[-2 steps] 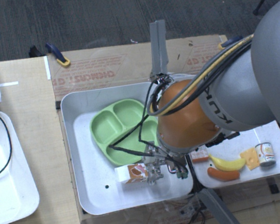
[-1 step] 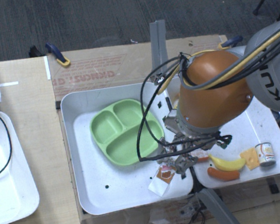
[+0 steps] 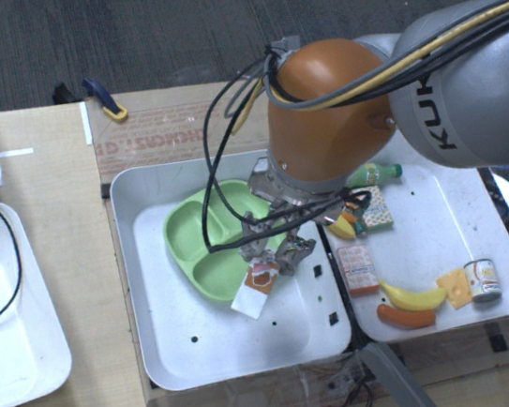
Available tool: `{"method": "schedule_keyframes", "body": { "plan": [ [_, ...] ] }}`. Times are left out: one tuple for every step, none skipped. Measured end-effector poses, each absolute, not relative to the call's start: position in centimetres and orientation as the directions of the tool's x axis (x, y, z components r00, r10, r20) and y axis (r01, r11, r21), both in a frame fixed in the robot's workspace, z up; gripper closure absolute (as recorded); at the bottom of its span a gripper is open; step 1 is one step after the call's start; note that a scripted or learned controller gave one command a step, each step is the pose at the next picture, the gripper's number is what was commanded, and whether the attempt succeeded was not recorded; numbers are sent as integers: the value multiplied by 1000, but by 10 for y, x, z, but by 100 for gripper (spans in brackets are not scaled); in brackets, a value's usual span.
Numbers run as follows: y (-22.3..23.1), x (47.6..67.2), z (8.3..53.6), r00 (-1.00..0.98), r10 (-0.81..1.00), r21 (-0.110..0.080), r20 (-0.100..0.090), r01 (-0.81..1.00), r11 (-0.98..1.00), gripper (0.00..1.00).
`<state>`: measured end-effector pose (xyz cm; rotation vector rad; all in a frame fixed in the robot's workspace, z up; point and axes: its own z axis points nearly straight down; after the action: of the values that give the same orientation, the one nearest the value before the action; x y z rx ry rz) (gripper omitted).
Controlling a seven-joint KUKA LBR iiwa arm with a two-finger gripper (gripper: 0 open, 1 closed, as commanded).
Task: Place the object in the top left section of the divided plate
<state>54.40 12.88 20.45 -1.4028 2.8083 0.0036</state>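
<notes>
A small white-and-orange carton (image 3: 258,284) is hanging under the gripper (image 3: 275,259), its lower end tilting out over the near right rim of the green divided plate (image 3: 194,230) and the bare white floor beside it. It appears to be pinched between the gripper's dark fingers, though the wrist is crowding the spot and the contact itself is hard to read. The plate is lying towards the far right of the left bin (image 3: 162,344), with its sections showing green and bare where the arm is not covering them.

The carton is sitting at the wrong end of the plate for the task, so the step in hand is the carry across to the top left section. Doing it well probably means keeping the carton lifted clear of the raised dividers, travelling over the plate towards its far left part, and lowering until the carton is nearly resting on the section floor before letting go, since a tilted carton dropped from height could tip over a divider.

In the right bin (image 3: 483,211) a banana (image 3: 412,296), a sausage (image 3: 407,316), a cheese wedge (image 3: 454,287), a small can (image 3: 483,279), a green bottle (image 3: 373,173) and a pink packet (image 3: 357,268) are lying well apart from the plate.
</notes>
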Motion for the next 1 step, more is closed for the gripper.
{"method": "schedule_keyframes", "body": {
  "plan": [
    [161,501,229,-658,-753,1,-2,-753,658,100]
  ]
}}
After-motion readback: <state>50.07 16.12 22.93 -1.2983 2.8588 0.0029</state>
